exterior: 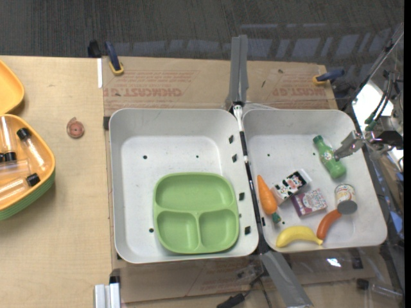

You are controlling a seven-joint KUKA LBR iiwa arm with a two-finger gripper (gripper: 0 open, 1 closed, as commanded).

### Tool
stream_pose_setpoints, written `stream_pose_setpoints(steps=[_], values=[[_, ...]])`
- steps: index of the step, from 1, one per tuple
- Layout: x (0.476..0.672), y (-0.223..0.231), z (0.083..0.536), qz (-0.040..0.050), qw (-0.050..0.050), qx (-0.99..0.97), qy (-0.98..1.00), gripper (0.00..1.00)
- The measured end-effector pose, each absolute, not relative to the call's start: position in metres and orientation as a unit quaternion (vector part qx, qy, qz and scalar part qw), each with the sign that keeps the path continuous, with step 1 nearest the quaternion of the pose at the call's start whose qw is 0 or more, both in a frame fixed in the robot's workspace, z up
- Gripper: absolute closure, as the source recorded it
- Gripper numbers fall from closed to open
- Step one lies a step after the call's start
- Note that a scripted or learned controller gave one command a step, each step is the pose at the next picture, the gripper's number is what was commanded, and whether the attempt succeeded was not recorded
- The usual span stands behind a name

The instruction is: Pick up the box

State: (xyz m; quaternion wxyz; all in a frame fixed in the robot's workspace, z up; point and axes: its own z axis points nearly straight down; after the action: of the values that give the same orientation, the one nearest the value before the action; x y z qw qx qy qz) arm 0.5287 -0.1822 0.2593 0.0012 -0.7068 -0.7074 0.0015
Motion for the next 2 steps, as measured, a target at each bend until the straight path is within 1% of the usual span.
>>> stream_pose_setpoints(steps=[1,2], values=[[0.489,-0.139,0.144,0.0012,0.002,-0.73,-0.683,0.0],[0.48,-0.132,0.097,-0.0025,-0.005,-0.725,-0.688,0.0]])
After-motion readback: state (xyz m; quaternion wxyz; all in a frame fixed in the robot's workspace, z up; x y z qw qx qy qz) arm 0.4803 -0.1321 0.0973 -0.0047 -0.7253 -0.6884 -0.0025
